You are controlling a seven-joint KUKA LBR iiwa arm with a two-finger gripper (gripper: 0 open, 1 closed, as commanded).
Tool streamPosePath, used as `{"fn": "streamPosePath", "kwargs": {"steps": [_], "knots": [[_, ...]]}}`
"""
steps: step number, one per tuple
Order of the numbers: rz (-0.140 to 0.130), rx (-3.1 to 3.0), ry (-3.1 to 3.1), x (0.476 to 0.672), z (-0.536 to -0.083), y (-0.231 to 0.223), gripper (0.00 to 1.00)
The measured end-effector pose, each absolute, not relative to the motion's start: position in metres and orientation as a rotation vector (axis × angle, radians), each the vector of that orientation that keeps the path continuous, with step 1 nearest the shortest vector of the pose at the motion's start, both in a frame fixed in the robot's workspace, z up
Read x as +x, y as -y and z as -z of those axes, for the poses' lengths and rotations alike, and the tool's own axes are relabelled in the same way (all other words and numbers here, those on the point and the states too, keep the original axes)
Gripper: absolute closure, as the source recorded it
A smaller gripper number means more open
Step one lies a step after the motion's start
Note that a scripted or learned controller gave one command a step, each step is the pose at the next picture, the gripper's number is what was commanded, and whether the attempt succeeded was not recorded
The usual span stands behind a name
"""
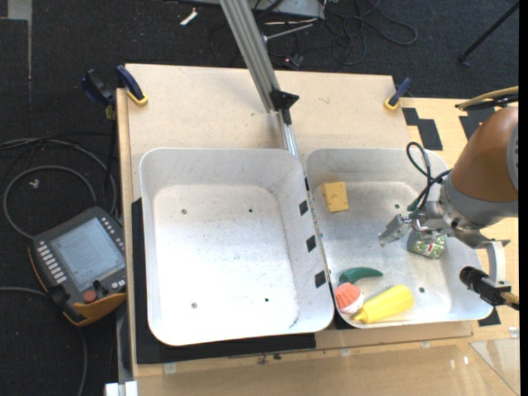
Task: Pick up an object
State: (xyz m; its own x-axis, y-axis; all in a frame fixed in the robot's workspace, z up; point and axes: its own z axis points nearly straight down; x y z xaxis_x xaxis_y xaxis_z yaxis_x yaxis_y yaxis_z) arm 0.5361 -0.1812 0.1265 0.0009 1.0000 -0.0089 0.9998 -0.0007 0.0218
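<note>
My gripper (410, 232) hangs low over the right bin (375, 162), near its right side, under the grey and orange arm (487, 172). A small green and white patterned object (429, 245) lies right at the gripper, touching or just under it; I cannot see whether it is held. A yellow block (335, 196) rests at the bin's back left. Along the front lie a yellow banana-like object (384, 304), a red and white piece (348, 297) and a dark green piece (360, 275).
The left bin (165, 172) stands beside the right one. A slanted metal pole (252, 44) comes down to the bins' shared back edge. A teach pendant (78, 258) lies on the floor at left. Clamps (132, 85) hold the bench corners.
</note>
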Motion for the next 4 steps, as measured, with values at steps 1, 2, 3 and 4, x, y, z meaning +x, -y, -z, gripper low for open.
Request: {"fn": "streamPosePath", "kwargs": {"steps": [1, 2, 3, 4], "knots": [[-0.015, 2.205, -2.204, 0.538, -0.123, 0.182, 0.0], [-0.015, 2.204, -2.203, 0.538, -0.132, 0.182, 1.0], [-0.004, 2.213, -2.221, 0.55, -0.187, 0.185, 1.0], [-0.004, 2.213, -2.221, 0.551, -0.235, 0.185, 1.0]]}}
